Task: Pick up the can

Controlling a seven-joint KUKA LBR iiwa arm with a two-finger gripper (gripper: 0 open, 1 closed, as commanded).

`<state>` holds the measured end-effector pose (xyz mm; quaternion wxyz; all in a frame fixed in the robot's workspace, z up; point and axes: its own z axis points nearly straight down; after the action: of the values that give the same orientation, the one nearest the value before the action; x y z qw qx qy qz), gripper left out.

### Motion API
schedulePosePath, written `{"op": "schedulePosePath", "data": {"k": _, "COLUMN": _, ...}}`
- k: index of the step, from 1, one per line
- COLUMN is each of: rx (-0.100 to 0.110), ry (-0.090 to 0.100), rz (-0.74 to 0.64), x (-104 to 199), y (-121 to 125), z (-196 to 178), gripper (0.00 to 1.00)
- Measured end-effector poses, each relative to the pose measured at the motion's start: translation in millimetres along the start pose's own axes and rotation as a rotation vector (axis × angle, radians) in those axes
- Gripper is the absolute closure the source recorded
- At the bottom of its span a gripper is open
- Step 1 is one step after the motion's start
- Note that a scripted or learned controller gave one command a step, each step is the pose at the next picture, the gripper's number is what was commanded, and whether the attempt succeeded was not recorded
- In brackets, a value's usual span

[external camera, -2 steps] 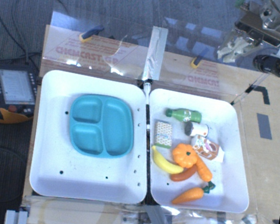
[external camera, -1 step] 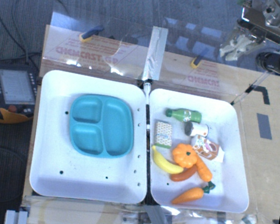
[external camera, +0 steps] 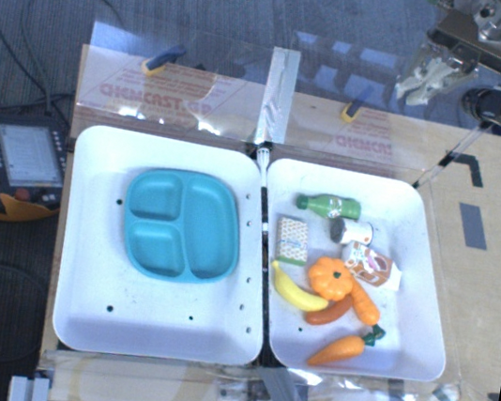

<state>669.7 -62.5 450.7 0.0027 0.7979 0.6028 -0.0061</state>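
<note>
**White bins, a small can, and an arm parked high**

White plastic walls frame both bins, and the can (external camera: 352, 231) lies on its side in the right bin (external camera: 424, 300), just below the green bottle (external camera: 328, 205) and touching or nearly touching a red-and-white packet (external camera: 371, 265). A dark end of the can faces left, so its round body probably runs across the bin rather than standing up, which would leave only the curved side for a grasp from above.

Around it the other things crowd close: a checkered sponge-like block (external camera: 292, 239), a banana (external camera: 296, 291), a small orange pumpkin (external camera: 330, 278) and two carrots (external camera: 338, 350). The packet looks likeliest to get in the way.

In the left bin (external camera: 82, 300) sits a blue divided plate (external camera: 180, 224), well apart from everything else.

The gripper (external camera: 429, 80) hangs beyond the far edge of the desk (external camera: 475, 280), at the top right, well away from the can, presumably so the camera sees the bins unobstructed. Its pale fingers appear spread apart, with nothing between them. The pick has not yet begun; the arm would first need to travel over the right bin and descend.
</note>
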Motion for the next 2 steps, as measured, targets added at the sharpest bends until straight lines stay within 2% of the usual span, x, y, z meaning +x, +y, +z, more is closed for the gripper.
{"op": "schedulePosePath", "data": {"k": 2, "rx": 0.002, "ry": -0.008, "rz": -0.004, "x": 2.5, "y": 0.3, "z": -17.3, "gripper": 1.0}}
